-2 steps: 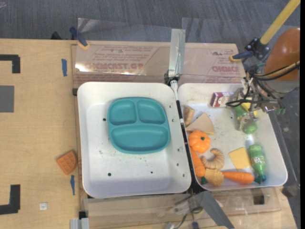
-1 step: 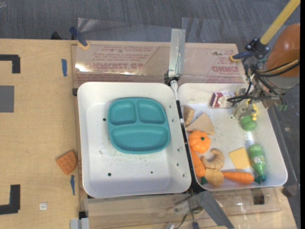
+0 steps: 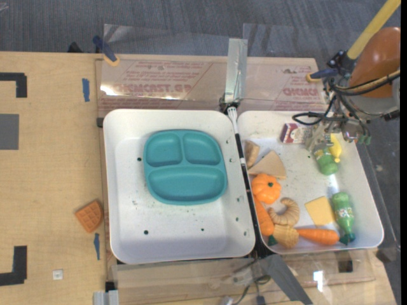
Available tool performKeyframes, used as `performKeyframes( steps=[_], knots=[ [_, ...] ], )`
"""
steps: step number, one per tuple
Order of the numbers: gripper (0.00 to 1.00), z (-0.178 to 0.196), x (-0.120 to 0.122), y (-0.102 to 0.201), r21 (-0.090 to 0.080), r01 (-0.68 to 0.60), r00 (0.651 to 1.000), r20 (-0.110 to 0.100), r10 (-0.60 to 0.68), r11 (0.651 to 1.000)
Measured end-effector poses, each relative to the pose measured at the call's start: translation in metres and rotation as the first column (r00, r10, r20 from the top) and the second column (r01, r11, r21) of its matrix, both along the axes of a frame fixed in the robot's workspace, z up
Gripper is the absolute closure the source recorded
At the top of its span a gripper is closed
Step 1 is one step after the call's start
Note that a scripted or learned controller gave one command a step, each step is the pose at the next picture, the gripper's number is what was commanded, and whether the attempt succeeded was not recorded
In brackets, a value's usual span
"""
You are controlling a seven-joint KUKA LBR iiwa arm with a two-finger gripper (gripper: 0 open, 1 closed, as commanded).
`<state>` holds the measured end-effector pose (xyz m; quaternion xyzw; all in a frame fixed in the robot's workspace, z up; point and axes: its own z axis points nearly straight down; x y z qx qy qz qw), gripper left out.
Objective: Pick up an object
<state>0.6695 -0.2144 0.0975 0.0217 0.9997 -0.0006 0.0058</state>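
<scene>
The right bin (image 3: 372, 199) holds several toy foods. My gripper (image 3: 325, 142) hangs low over its far right part, below the grey arm with the orange band (image 3: 376, 59). Directly under it lies a green and yellow toy (image 3: 329, 162), touching or nearly touching the gripper; I cannot tell whether it is held. Nearby lie a small red and white packet (image 3: 290, 133), a tan wedge (image 3: 271, 164), an orange pumpkin (image 3: 266, 189), a croissant (image 3: 286, 211), a yellow cheese slice (image 3: 320, 211), a green bottle (image 3: 343, 213) and a carrot (image 3: 318, 236).
The left bin (image 3: 121, 215) carries a teal divided plate (image 3: 184, 166). A toy waffle (image 3: 89, 215) lies on the wooden bench left of the bins. A clear sheet with a metal bar (image 3: 235, 68) stands behind them. Cables dangle around the wrist.
</scene>
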Motion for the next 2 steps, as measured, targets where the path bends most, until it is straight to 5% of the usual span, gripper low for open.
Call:
performKeyframes(
  steps=[1, 2],
  knots=[
    [0.00, -0.005, -0.009, -0.003, 0.006, 0.002, 0.999, -0.041, -0.002, 1.000],
    [1.00, 0.011, -0.001, -0.002, 0.000, 0.003, 1.000, -0.003, -0.003, 1.000]
  ],
)
